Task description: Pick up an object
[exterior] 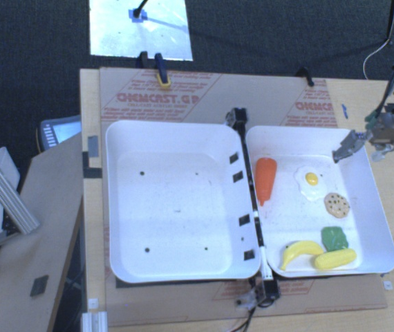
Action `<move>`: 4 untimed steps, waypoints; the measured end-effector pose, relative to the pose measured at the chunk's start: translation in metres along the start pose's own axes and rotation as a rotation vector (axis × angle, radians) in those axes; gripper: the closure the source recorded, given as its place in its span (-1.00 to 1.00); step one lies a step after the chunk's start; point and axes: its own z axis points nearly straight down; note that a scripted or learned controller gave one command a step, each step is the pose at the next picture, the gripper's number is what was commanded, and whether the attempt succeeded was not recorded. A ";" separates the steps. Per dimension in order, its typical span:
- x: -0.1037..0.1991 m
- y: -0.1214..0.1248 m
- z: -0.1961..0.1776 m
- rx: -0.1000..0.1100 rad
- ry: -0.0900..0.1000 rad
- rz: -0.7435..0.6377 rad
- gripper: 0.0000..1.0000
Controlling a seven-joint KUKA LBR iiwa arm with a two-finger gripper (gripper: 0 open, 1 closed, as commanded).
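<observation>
The right bin (363, 161) holds several toy foods. An orange carrot (265, 178) lies by its left wall, with a fried egg (311, 182) to the right of it. A cookie (336, 204) sits below the egg. Near the front edge lie a green piece (334, 237), a yellow banana (299, 252) and another yellow piece (335, 258). My gripper (360, 151) hangs above the bin's back right corner, up and right of the egg, open with nothing between its fingers.
The left bin (124, 140) stands beside the right one, with a row of black clips (242, 199) along the shared wall. Cardboard (183, 95) lies under both bins. A cable (380, 47) hangs near the arm at the right.
</observation>
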 end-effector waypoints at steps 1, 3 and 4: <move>0.061 -0.008 -0.096 -0.012 0.000 -0.008 -1.00; 0.131 -0.009 -0.200 -0.013 0.002 -0.009 1.00; 0.230 -0.023 -0.256 -0.007 0.005 -0.013 1.00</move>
